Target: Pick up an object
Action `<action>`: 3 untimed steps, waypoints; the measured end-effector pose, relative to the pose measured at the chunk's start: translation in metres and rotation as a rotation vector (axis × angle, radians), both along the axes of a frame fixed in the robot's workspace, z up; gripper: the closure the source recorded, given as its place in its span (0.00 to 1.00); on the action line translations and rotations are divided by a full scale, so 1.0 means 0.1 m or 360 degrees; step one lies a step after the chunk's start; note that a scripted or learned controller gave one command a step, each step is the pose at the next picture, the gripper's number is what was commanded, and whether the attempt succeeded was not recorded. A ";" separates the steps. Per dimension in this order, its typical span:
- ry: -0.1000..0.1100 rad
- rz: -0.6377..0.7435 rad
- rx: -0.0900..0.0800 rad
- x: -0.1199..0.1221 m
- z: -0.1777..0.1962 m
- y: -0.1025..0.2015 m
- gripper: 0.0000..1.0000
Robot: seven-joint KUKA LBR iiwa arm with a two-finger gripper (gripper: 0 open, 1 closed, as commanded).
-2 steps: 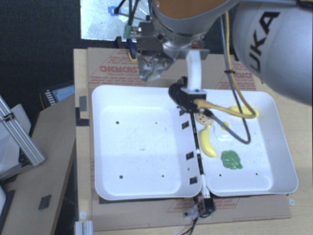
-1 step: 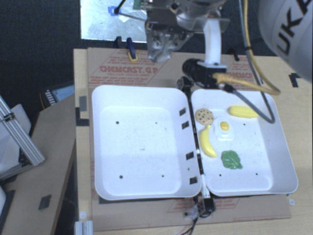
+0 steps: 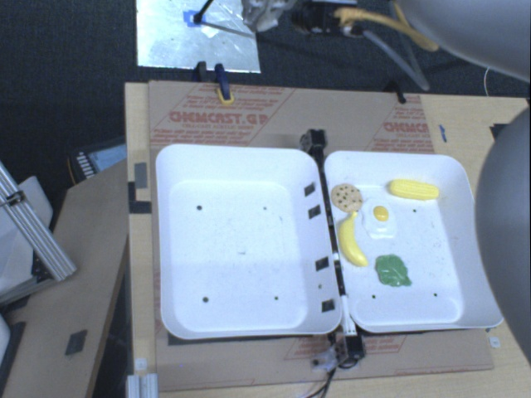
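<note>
A: Start with the biggest thing. Where is the arm (image 3: 465, 11)?

B: High up, at the top right, its grey bulk well above the counter (image 3: 274, 110). The gripper (image 3: 267, 2) hangs at the top edge, over the dark floor beyond the counter, far from both bins. How its fingers stand I cannot tell; that part is too blurred and cut off.

A: So which step is this?

B: The very start, I'd say. Nothing is between the fingers as far as I can see, and nothing has been approached. The pick is not yet begun.

A: And the bins?

B: The left bin (image 3: 232, 160) sits beside the right bin (image 3: 448, 305), their inner walls touching along the middle. All the candidates lie in the right one.

A: List them, big to small.

B: A banana (image 3: 353, 243) near the inner wall, lying roughly lengthwise. A yellow corn cob (image 3: 413, 190) toward the far side. A fried egg (image 3: 380, 220) in the middle, just beside the banana. A green leafy piece (image 3: 392, 270) nearer the front. A cookie (image 3: 346, 196) just above the banana's far tip.

A: What does the next move call for?

B: Swinging across and down into the right bin. The corn and the green piece stand apart from the rest, so they look easiest; the flat egg looks hardest to pinch.
</note>
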State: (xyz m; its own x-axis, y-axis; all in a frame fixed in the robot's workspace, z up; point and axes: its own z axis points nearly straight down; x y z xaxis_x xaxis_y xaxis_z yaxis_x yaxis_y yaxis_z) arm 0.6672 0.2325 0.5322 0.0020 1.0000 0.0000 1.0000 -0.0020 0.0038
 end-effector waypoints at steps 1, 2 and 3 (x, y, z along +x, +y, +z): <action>0.0006 0.0013 0.0003 -0.77 0.04 0.03 1.00; 0.0006 0.0013 0.0003 -1.26 0.04 0.02 1.00; 0.0004 0.0010 0.0002 -1.24 0.03 0.02 0.00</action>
